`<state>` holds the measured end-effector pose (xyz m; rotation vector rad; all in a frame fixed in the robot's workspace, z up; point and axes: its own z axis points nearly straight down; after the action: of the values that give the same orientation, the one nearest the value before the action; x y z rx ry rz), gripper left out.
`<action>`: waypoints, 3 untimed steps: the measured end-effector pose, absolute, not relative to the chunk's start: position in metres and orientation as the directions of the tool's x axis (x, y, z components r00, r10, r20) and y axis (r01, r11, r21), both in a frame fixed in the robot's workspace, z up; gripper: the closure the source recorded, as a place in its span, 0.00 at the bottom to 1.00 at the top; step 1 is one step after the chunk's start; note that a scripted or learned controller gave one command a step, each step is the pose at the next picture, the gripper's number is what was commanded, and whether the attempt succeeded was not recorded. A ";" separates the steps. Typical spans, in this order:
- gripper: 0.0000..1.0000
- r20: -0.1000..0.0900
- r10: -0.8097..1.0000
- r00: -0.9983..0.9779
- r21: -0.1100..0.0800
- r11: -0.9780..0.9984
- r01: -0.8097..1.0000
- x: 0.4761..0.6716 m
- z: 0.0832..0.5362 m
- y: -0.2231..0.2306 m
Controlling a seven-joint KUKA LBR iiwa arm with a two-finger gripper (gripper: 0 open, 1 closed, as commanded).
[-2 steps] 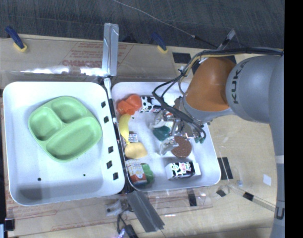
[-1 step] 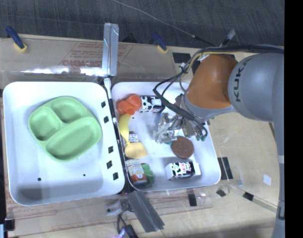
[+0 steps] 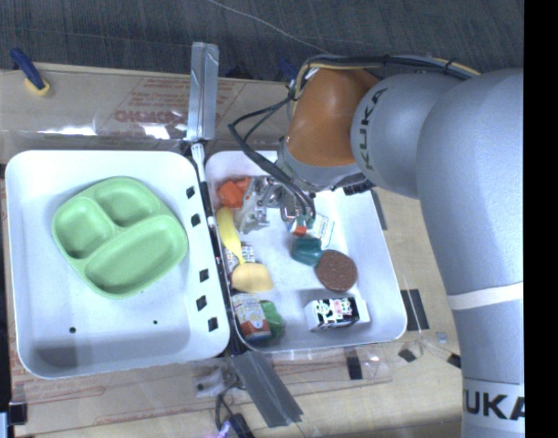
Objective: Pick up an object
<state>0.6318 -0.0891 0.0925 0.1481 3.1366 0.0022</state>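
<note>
Gripper (image 3: 277, 203) low in the right bin (image 3: 370, 217) near its far left corner, grip state indiscernible, over a banana (image 3: 227, 231) against the left wall; a good pick centres on one item, clear of the teal piece (image 3: 306, 250).

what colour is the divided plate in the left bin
Light green divided plate, clearest in the camera view.

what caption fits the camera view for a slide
Arm's claw low in right bin among small items; green plate in left bin.
</note>
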 end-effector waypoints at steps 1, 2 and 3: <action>1.00 0.001 -0.276 -0.961 -0.001 0.961 -0.276 0.607 0.092 -0.160; 0.00 0.000 -0.277 -0.961 0.000 0.961 -0.277 0.608 0.092 -0.159; 0.00 0.001 -0.110 -0.994 0.001 0.994 -0.110 0.580 0.092 -0.132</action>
<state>0.5805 -0.1316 0.0918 -0.1730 3.1382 0.0019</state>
